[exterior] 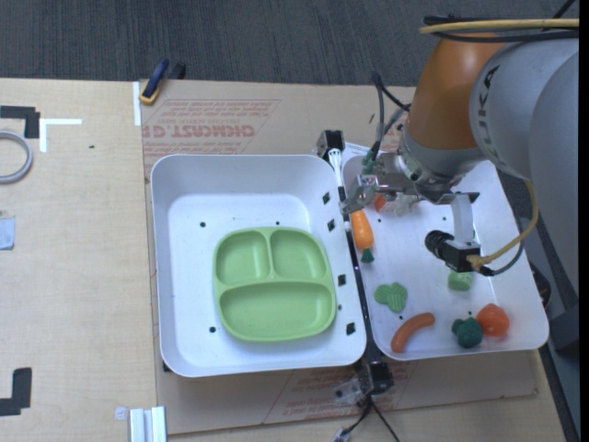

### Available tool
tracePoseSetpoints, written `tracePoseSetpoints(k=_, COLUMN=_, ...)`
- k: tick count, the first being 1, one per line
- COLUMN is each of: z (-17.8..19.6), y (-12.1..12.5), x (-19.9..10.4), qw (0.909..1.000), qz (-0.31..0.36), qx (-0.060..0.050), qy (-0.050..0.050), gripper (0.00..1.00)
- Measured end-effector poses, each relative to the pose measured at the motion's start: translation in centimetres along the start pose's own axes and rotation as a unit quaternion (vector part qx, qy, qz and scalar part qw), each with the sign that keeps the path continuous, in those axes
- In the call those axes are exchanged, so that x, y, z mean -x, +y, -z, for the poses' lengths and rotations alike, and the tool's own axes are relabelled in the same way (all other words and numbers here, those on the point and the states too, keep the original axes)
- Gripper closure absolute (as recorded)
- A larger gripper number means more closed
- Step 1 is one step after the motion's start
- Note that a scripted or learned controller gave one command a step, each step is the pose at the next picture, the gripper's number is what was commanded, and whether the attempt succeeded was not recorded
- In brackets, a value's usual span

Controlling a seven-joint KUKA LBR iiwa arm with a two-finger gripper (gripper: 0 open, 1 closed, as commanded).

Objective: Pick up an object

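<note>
My gripper hangs over the upper left corner of the right bin, close to the wall between the two bins. Right below it lies an orange carrot with a green tip, pointing toward the front. The carrot's top end sits at or just under the gripper; whether they touch is unclear. A small reddish piece shows beside the gripper. The grey arm with its orange band covers the back of this bin.
The right bin also holds a green leafy toy, a brown sausage, a dark green vegetable, an orange-red fruit and a pale green piece. A green divided plate lies in the left bin.
</note>
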State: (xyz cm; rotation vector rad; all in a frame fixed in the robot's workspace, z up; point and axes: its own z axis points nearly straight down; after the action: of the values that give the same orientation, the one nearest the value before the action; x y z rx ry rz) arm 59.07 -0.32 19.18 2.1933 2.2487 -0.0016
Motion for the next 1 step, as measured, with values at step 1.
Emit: tracePoseSetpoints(k=1, z=0.00, y=0.00, x=0.01, qw=1.0000, qz=0.000, qx=0.000, qy=0.000, gripper=0.00)
